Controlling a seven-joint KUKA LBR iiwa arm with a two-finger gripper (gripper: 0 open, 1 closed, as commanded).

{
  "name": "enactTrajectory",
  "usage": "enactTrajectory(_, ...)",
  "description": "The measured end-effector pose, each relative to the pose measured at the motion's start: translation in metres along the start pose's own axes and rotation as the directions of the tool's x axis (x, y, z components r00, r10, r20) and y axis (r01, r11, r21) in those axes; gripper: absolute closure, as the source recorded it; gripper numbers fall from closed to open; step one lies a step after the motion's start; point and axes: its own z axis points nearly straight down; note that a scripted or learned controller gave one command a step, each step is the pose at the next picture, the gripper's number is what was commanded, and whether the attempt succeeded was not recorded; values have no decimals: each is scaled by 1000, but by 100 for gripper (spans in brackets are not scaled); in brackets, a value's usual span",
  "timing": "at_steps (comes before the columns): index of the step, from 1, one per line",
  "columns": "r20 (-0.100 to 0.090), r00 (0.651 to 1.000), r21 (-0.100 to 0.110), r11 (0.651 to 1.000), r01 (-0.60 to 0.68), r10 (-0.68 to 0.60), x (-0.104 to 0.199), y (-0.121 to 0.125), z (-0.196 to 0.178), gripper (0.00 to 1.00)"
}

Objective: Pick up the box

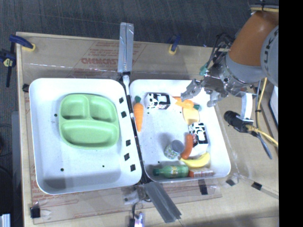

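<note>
A black-and-white patterned box [157, 100] lies near the back edge of the right bin [222, 141]. A second box with the same pattern [200, 134] rests by the bin's right wall, and a small red box [201, 173] lies at the front right corner. My gripper [201, 94] hangs over the bin's back right corner, above and to the right of a yellow and orange toy [189, 109]. Its fingers [191, 89] are spread open with nothing between them. It is well to the right of the first patterned box and behind the second.
The right bin also holds a carrot [138, 115], a grey can [175, 147], a red pepper [188, 145], a banana [197, 161] and a green bottle [170, 171]. A green divided plate [90, 121] sits in the left bin [47, 174].
</note>
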Motion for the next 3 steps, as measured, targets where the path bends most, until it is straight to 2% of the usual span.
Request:
enactTrajectory(1, 1, 975, -3, 975, 220, -220, 34, 19, -61, 0)
enactTrajectory(2, 0, 944, 3, 944, 330, -330, 74, 12, 89, 0)
enactTrajectory(3, -1, 897, 1, 897, 442, -442, 22, -8, 180, 0)
